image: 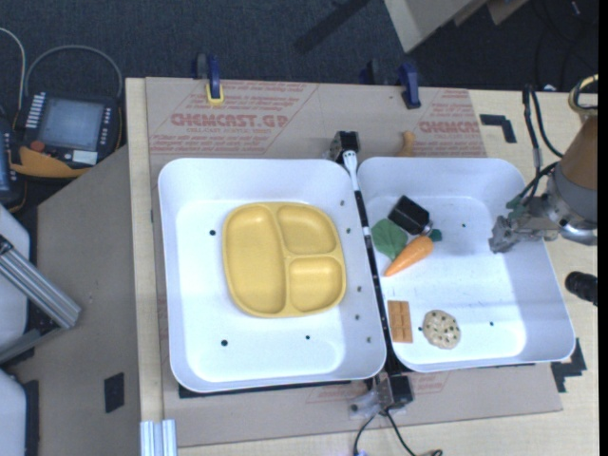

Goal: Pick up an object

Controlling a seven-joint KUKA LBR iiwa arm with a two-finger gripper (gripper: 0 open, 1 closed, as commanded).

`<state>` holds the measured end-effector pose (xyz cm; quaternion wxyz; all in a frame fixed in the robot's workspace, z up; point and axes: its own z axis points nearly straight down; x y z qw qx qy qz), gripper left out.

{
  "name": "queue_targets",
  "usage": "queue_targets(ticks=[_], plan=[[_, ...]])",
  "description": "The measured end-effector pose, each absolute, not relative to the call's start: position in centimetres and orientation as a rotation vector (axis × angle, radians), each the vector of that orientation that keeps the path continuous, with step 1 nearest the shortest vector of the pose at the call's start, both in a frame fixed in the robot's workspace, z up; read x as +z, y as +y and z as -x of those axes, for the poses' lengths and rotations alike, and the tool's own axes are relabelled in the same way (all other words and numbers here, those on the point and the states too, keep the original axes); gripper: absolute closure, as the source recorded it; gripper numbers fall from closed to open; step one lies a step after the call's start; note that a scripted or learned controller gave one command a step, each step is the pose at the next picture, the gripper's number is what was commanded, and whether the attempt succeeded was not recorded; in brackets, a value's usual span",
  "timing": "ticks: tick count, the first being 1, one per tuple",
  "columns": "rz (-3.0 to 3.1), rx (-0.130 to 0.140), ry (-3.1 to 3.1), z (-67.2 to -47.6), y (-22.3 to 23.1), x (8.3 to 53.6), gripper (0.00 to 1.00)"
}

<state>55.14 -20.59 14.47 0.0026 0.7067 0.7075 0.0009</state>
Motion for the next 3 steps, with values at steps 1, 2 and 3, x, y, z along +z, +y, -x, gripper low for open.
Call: queue_targets(ticks=[1,2,3], plan=[[-2.215,0.004,2.218,-55.7,-20.4,18.9,1.0],[-2.214,0.005,2.217,-55.8,-20.5,24.3,1.0],[-2.212,0.003,2.225,-57.2,-15.2,25.2,1.0]])
